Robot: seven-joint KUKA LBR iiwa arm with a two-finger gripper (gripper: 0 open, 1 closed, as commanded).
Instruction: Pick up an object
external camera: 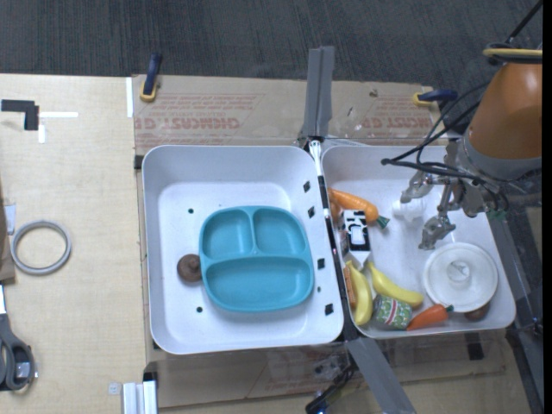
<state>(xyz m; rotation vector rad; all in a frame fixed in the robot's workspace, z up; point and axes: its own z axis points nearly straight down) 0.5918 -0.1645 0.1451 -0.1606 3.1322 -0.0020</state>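
Hand hangs over right bin, fingers apart, nothing between them. Round clear lid just below it. Bananas, carrot along bin's left side. Blue tray in left bin.

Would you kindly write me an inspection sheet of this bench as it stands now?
Surface: wooden bench bearing left white bin and right white bin.
Job's things: teal divided plate and brown round piece in left bin; orange carrot, yellow bananas, white round lid in right bin.
Clutter: grey tape ring, scissors.
Gripper: metal gripper above right bin.
Cables: black cables.
Surroundings: dark floor.
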